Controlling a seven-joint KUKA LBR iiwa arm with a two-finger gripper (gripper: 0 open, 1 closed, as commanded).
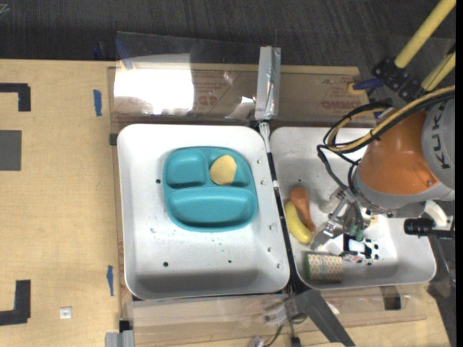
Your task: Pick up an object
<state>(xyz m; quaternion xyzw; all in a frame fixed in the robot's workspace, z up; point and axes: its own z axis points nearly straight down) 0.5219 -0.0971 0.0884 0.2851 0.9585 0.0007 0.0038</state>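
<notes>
One gripper (pixel 334 226) low in right bin (pixel 405 266), finger state unclear, nothing visibly held. Banana (pixel 297 224) and carrot (pixel 300 201) lie just left of it. Approach step, judged; next: centre over banana, close, lift straight.

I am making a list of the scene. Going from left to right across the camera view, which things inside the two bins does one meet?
Teal divided plate → yellow potato-like piece on the plate → banana → gripper → orange band of the arm.
</notes>
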